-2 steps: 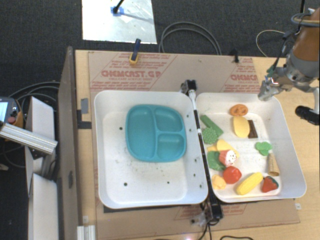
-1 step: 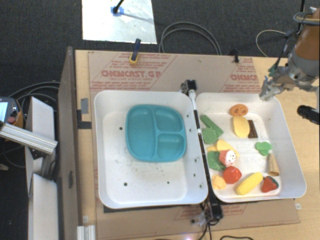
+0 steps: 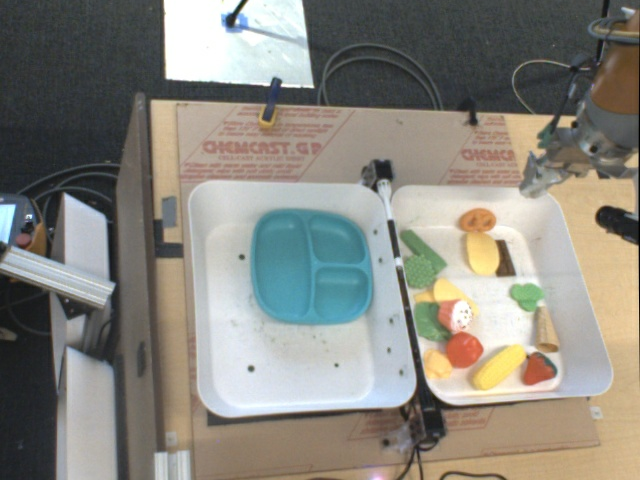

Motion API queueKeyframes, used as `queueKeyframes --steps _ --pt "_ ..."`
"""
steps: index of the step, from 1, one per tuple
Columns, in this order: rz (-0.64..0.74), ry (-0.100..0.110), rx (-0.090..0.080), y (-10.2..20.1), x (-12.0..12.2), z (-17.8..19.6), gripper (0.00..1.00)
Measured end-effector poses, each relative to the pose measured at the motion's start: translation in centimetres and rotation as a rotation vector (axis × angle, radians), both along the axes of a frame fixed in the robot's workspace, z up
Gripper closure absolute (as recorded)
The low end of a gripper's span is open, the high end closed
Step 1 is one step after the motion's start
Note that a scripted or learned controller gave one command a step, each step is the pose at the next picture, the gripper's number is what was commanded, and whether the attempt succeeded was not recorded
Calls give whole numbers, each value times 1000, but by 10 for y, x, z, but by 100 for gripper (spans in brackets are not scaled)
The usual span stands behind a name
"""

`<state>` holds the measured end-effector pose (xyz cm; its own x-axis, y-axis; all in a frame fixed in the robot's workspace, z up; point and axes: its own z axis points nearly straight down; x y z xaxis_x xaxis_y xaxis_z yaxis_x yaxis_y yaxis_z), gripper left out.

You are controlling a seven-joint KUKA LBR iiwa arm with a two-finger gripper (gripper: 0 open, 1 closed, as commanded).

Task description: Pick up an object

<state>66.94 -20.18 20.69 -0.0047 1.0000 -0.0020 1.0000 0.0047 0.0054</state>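
A grey box (image 3: 70, 258) sits off the left edge of the tabletop (image 3: 300, 138), which is covered with printed cardboard. The left bin (image 3: 215, 218) holds a teal plate (image 3: 310, 266) with three compartments, lying flat near the bin's middle. A black strip (image 3: 397, 268) runs between the two bins where they meet. The right bin (image 3: 570, 258) holds a scatter of toy food: two green leaves (image 3: 422, 258) at its left side, with a yellow piece (image 3: 447, 291) and a red-and-white piece (image 3: 457, 314) just below them, then a red tomato (image 3: 464, 348) and a small orange piece (image 3: 438, 365) near the front. Farther right lie an orange ring (image 3: 478, 219) at the back, a yellow slice (image 3: 483, 254) touching a brown bar (image 3: 505, 258), a green sprig (image 3: 526, 294), a tan cone (image 3: 546, 330), a yellow corn (image 3: 498, 366) and a strawberry (image 3: 539, 369) at the front. The jaws (image 3: 537, 180) hang above the right bin's back right corner, apart from every toy, with nothing between them; I cannot tell how far open they are.
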Motion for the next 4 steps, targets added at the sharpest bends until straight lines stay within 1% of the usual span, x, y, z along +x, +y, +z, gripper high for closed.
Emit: queueKeyframes --steps 1,2,3,4 --pt "2 2 1 27 0 10 100" --pt "-5 1 -1 -7 -1 2 100" --pt "10 1 7 111 1 9 100" --pt "-7 6 0 59 -8 -28 100"
